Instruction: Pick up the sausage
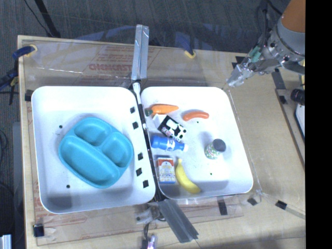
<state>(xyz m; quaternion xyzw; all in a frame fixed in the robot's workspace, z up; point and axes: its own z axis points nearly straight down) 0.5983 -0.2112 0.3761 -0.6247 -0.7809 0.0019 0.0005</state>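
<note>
Pretty early in this one, by the look of it. End effector [236,78] hanging outside the right bin [241,139], just past its far right corner, over bare desk [272,139], well apart from everything inside. Nothing in it. Can't tell whether spread apart or closed together, too blurry and pale from this angle.

Sausage [195,115] lying flat on the floor of the right bin, toward the far wall, long side running left-right. Some free floor on its right and far sides, so probably the easy way in. Orange carrot [163,109] just to its left, similar shape and colour, so an easy thing to grab by mistake. Black-and-white carton [171,127] near its left end, maybe close enough to get bumped.

Rest of the clutter nearer the front: blue bottle [167,144], red box [166,170], banana [185,178], a small round thing with a dark cap [213,149]. All well clear of the target.

Left bin [39,139] just holding a blue divided plate [96,150], likely no part of this job.

Next up, presumably: swing in over the far edge, line up across the short width, then straight down.
</note>
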